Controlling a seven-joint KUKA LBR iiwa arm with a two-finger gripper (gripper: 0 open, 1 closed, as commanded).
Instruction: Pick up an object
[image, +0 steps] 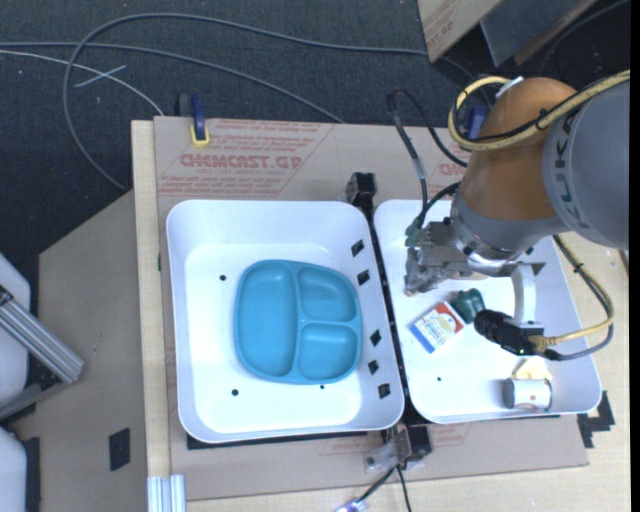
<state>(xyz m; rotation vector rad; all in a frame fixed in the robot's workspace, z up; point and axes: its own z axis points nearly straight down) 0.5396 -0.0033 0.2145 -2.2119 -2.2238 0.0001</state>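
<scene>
Below our grey two-finger gripper (428, 268), the small red-and-white carton (437, 326) lies ungrasped in the right white bin (470, 400); fingers' state we cannot tell; picking remains.

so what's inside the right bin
In the right bin: a small red-white-blue packet, a teal item, a pale cylinder. The claw and arm hide the far part.

Two bins side by side on the bench

The left bin (190, 300) holds a divided plate (297, 321) at its middle. In the right bin (470, 400), the gripper (432, 268) hangs near the left wall, a small box (437, 326) just below it and a little cylinder (527, 394) at the lower right corner.
</scene>
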